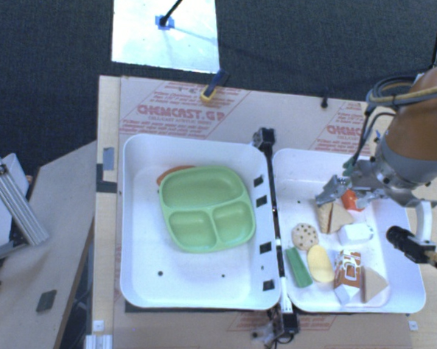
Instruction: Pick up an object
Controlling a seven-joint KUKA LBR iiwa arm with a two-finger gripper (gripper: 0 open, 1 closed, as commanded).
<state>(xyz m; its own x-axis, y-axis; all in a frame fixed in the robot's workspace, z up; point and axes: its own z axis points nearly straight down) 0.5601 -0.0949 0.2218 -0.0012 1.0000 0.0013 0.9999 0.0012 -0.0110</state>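
My gripper (pixel 348 190) hangs low over the back of the right bin (pixel 300 168), reaching in from the right under the orange band of the arm. A small red-orange item (pixel 353 200) lies directly beneath it, partly covered by the grey gripper body. Close by in the same bin are a tan wedge (pixel 324 214), a white block (pixel 355 233), a speckled cookie (pixel 304 235), a yellow oval piece (pixel 319 262), a green stick (pixel 298 267), a printed packet (pixel 348 268) and a tan triangle (pixel 375 284).
The left bin (pixel 137 239) holds a green divided plate (pixel 205 208) with an orange piece (pixel 171 174) peeking out behind it. A black-clipped divider (pixel 269 210) separates the bins. A black cylindrical part (pixel 410 244) of the arm sticks out over the right bin's right side.
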